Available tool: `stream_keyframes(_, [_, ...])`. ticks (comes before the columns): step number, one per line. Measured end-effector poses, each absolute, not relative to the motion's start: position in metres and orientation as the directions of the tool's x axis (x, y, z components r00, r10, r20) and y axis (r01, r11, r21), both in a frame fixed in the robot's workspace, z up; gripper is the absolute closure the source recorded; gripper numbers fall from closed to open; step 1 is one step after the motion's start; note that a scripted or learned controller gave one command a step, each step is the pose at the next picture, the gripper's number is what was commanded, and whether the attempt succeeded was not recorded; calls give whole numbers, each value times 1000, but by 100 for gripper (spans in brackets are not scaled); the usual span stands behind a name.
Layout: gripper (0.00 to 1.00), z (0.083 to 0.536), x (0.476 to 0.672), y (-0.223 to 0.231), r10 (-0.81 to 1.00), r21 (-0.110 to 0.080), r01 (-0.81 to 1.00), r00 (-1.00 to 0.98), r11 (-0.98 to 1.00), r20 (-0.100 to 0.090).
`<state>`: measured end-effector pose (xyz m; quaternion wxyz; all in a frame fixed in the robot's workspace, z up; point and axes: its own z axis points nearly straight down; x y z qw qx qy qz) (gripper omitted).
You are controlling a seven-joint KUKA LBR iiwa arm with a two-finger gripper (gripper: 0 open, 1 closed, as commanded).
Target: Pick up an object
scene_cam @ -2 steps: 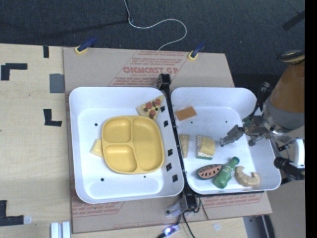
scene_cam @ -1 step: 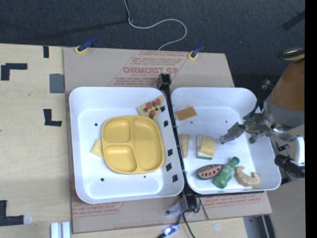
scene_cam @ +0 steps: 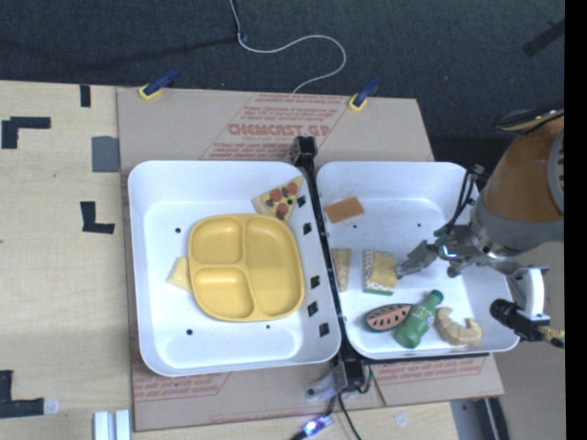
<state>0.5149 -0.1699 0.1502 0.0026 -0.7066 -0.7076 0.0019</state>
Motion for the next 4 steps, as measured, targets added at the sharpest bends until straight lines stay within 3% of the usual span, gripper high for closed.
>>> stream_keyframes(1, [0, 108, 523, -166, 1000, 0, 1000, -1, 1, 1])
stream_keyframes(2, [0, 96, 533, -169, 1000, 34, 999, 4, -3, -10])
stream_keyframes(3, [100, 106, 533, -165, 1000, 25, 1000, -2, 2, -1])
stream_keyframes(4, [100, 147, 532, -164, 1000, 0, 1000, -2, 2, 0])
